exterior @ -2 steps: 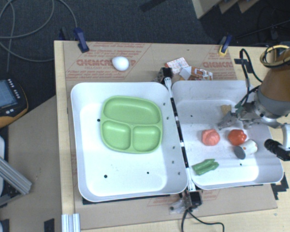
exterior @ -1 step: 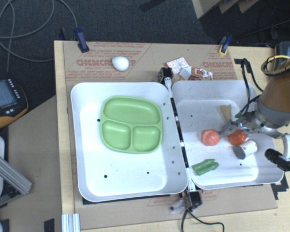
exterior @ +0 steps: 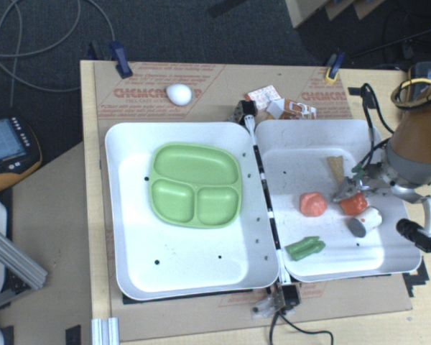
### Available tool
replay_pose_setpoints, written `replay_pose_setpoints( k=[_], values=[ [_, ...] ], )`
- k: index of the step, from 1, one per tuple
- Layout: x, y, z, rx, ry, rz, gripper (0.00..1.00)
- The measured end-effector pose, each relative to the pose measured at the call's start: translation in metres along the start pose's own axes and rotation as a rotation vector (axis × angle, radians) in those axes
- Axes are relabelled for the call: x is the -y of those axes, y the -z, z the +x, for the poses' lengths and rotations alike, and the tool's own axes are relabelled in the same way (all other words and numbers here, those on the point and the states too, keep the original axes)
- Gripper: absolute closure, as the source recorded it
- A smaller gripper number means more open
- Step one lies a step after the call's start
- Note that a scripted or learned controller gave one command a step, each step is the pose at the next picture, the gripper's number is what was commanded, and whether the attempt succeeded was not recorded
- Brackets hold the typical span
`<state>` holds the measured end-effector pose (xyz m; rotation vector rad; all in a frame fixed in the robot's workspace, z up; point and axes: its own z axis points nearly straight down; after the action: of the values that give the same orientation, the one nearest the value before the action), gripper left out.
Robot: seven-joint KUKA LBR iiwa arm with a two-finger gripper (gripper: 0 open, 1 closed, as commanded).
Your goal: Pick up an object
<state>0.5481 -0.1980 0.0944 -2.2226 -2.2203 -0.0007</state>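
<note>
The gripper [exterior: 347, 192] sits low in the right bin [exterior: 302, 139], touching a red toy [exterior: 355, 205]; whether it grips, I cannot tell. The toy looks light, smooth and rounded, best pinched across its middle.

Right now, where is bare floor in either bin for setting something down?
Left bin: a bare strip below the green tray. Right bin: bare upper-left corner. Crowded at right, where gripper, red objects and green pepper cluster.
</note>
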Motion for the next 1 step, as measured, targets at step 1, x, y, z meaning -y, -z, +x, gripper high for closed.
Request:
replay_pose_setpoints(
  k=[1],
  values=[
    [-0.0053, -0.0096, 0.0723, -0.001, 0.002, 0.001, 1.00]
  ],
)
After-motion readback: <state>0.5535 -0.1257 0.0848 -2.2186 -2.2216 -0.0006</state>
